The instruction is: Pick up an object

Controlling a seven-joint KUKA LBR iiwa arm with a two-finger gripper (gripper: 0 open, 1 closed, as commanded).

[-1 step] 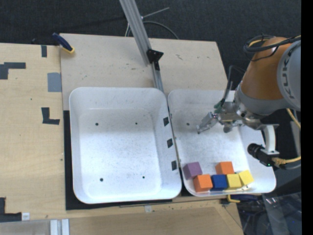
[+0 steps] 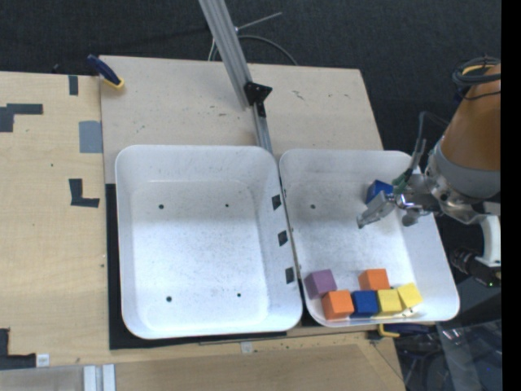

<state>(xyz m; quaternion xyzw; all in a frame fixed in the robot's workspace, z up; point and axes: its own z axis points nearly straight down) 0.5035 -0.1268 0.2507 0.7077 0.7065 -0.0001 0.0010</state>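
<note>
My gripper (image 2: 376,208) hangs over the upper middle of the right bin (image 2: 326,177), reaching in from the right. A small blue block (image 2: 378,191) lies right against the gripper's upper side; whether it is held is unclear. Along the right bin's near edge lie a purple block (image 2: 320,281), two orange blocks (image 2: 338,303) (image 2: 374,279), another blue block (image 2: 365,301) and two yellow blocks (image 2: 391,300) (image 2: 409,294).
The left bin (image 2: 130,169) stands beside the right one, divided from it by a shared rim. A slanted metal bar (image 2: 232,47) crosses above the bench at the back. A blue-and-yellow tool (image 2: 105,71) lies at the bench's far left corner.
</note>
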